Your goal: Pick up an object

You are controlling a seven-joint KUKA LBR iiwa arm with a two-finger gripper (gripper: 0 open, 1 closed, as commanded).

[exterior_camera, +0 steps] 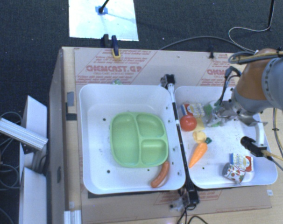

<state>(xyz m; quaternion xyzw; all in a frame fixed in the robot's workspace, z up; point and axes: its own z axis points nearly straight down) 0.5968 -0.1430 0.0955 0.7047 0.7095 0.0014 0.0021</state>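
From the overhead camera I have the arm (260, 85) reaching in over the right bin (267, 171), with the gripper (215, 116) low among the clutter at that bin's far left corner. The fingers are lost against the grey and green bits under them, so I cannot tell how far apart they stand or whether anything sits between them; I would not call anything held.

The nearest candidates crowd around the fingertips. A red and white packet (192, 108) lies just to their left, against the bin's wall. A red tomato (188, 122) sits a little nearer me than the packet, close to the divider between the bins. A small yellow piece (199, 136) lies just in front of the fingers, and the carrot (198, 154) lies beyond that, slanting toward the near edge. A crumpled carton with a red print (237, 168) is well apart from the fingers, toward the bin's near right corner.

My guess is the program chose this corner because the things are bunched there, but the same crowding makes a clean grasp harder, since neighbours may get nudged.

In the left bin (92, 171), well away from the fingers, a green divided plate (139, 139) lies flat in the middle and a sausage (160, 174) rests just off its near edge. These look out of play for this attempt.
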